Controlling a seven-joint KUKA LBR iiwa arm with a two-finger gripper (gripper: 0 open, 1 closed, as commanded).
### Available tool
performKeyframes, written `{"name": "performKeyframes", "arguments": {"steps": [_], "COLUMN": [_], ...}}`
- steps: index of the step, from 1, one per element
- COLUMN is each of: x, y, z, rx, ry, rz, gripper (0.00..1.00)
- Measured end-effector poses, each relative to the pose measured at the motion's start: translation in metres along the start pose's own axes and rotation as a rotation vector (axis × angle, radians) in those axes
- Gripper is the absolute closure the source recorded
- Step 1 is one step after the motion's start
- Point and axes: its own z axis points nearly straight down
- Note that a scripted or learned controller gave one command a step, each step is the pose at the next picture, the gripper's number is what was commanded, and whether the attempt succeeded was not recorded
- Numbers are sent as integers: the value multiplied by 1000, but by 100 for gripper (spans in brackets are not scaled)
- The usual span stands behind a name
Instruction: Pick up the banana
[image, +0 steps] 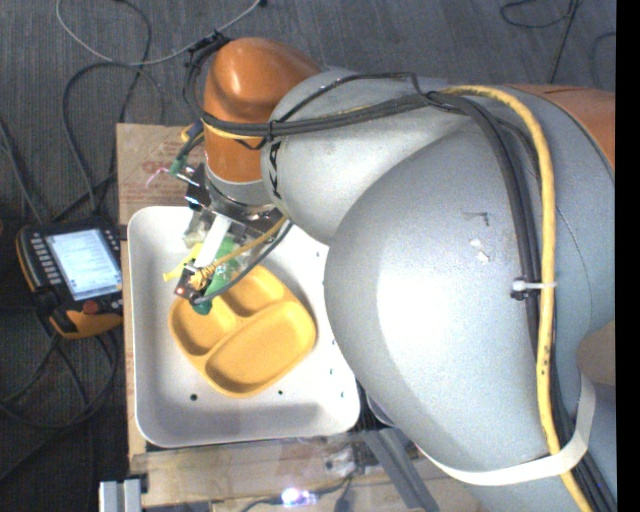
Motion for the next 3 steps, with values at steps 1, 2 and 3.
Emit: {"name": "performKeyframes", "arguments": {"steps": [1, 2, 3], "x": [0, -16, 9], "y": [-1, 65, 26], "z": [-7, -39, 15], "rx": [4, -10, -7], "ry": [-3, 3, 3], "rz": [0, -112, -340], "gripper": [100, 100, 100]}}
